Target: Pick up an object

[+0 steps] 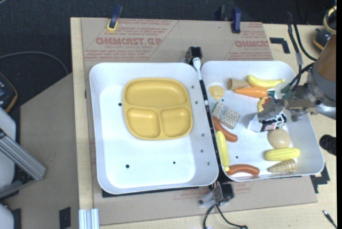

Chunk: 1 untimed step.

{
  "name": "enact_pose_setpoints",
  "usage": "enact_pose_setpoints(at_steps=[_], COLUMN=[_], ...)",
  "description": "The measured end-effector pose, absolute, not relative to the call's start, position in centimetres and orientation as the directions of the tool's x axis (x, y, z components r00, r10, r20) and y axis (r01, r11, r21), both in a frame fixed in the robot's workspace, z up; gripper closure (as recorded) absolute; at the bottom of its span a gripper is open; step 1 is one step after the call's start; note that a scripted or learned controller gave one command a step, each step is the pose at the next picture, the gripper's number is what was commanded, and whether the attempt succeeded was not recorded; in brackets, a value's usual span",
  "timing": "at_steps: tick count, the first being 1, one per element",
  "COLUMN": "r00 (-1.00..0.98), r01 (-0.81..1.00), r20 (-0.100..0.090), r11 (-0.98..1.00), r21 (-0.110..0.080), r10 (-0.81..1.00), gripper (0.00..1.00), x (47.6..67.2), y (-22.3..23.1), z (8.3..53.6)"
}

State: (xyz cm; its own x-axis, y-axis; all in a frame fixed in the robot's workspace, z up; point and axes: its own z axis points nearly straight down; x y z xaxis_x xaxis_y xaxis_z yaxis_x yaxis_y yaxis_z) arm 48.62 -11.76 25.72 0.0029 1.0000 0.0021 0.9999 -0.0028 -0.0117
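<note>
Grey metal gripper (269, 110) hangs low in the right bin (310, 140). I cannot tell if it is open or closed. A carrot (250, 92) lies just above it. A potato (279, 139) sits just below it.

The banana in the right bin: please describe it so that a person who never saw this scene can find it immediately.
Look at the right bin, the one full of toy food, and go to its far edge. The banana lies there, directly above the orange carrot and right of a small cone. It is curved and plain yellow, while the corn cob near the front edge is straight and bumpy.
</note>
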Motion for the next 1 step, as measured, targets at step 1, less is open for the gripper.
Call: enact_pose_setpoints(at_steps=[1], r00=[0.0], r01=[1.0], r20=[0.0], r11=[0.0], r21=[0.001], r10=[1.0], gripper=[0.0], x=[48.85], y=[-11.74], z=[26.28])
